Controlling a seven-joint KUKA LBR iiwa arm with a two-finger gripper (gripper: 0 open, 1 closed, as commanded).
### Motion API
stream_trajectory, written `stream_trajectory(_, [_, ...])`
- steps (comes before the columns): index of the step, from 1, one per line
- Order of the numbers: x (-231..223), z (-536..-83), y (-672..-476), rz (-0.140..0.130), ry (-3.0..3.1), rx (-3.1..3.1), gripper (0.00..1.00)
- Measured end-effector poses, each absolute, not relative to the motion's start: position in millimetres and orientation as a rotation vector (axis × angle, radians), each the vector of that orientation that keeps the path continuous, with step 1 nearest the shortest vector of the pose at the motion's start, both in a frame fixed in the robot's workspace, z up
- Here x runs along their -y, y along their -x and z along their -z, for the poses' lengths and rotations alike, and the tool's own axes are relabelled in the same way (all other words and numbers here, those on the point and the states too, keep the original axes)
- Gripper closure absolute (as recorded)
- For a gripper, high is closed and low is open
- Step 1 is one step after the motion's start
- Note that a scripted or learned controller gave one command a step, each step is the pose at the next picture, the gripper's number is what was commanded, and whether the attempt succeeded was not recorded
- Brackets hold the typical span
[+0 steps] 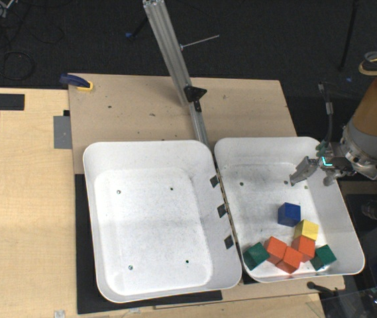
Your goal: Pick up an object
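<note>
Gripper (pixel 313 171) hangs over the right bin (pixel 268 152), fingers spread wide, holding nothing. Blocks (pixel 293 244) lie below it, well apart, blue block (pixel 289 213) nearest. No writing is legible.

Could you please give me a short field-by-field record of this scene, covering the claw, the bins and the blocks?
claw: over the right bin's upper right, above the blocks, holding nothing
right bin: holds the blocks, clustered at its near right corner
blue block: apart, nearest the claw
yellow block: just below the blue one
orange blocks: middle of cluster
green blocks: at cluster's two ends
left bin: white
</note>
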State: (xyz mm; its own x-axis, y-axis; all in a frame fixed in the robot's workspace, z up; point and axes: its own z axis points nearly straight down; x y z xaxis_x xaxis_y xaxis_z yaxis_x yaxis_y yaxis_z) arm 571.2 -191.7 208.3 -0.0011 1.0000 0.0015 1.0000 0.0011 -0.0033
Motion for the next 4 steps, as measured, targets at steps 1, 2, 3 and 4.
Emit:
stream_trajectory(1, [192.0,-143.8,-572.0,-0.007,2.216,2.215,0.00])
stream_trajectory(2, [191.2,-91.8,-571.9,-0.002,2.222,2.218,0.00])
stream_trajectory(3, [192.6,-103.0,-571.5,-0.002,2.227,2.212,1.00])
stream_trajectory(4, [191.2,-166.1,-574.9,0.003,2.222,2.225,1.00])
